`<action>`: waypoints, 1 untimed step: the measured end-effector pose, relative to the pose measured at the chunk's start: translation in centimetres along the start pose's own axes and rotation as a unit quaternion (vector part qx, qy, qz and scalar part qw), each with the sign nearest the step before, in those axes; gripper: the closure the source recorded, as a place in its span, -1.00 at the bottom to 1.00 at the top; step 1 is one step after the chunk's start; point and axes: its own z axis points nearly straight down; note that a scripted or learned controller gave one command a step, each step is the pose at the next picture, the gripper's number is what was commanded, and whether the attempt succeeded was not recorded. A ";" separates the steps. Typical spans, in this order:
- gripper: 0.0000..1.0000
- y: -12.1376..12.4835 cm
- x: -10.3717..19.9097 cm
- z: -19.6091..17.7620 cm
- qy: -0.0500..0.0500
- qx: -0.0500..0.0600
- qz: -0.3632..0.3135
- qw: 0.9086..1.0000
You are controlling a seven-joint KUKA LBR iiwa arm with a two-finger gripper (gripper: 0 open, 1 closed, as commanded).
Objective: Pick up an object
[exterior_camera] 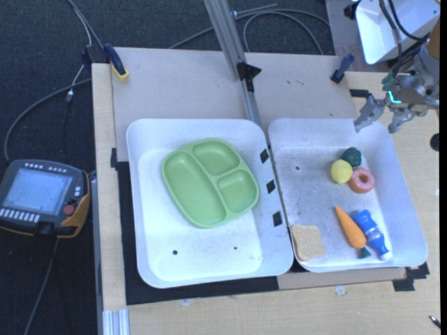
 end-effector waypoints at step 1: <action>-1.00 0.0 0.0 -0.1 0.000 -0.001 0.000 1.000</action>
